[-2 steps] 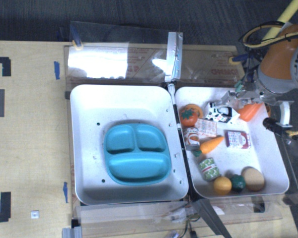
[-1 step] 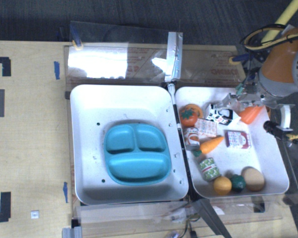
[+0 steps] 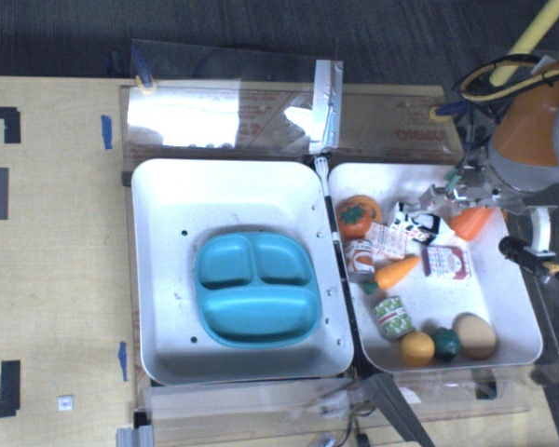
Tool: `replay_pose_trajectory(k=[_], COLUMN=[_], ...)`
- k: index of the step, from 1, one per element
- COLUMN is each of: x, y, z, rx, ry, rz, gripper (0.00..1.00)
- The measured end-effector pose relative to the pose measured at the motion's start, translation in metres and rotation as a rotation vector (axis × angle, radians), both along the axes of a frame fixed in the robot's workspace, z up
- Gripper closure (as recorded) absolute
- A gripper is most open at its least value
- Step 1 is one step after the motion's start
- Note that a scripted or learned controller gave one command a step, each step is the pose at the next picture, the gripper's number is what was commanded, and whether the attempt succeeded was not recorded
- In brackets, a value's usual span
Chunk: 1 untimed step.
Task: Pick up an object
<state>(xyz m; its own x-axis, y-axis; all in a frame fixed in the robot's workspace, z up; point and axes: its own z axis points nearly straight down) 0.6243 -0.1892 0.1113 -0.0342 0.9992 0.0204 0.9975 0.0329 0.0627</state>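
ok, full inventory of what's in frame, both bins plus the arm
left bin: 1, white, left of centre
divided tray: 1, blue, inside left bin
right bin: 1, white, beside left bin
tomato: 1, orange-red with green top, right bin, upper left
carrot: 1, orange, right bin, middle
can: 1, green label, right bin, lower middle
egg: 1, tan, right bin, lower right
arm: 1, grey with orange band, over right bin's upper right
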Motion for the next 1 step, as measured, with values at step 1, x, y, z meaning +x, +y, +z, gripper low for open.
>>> replay_pose_trajectory(k=[1], x=[-0.0535], y=[-0.0001], z=[-0.0012], rx=[0.012], ry=[-0.001], rz=[-0.070], gripper=[0.00])
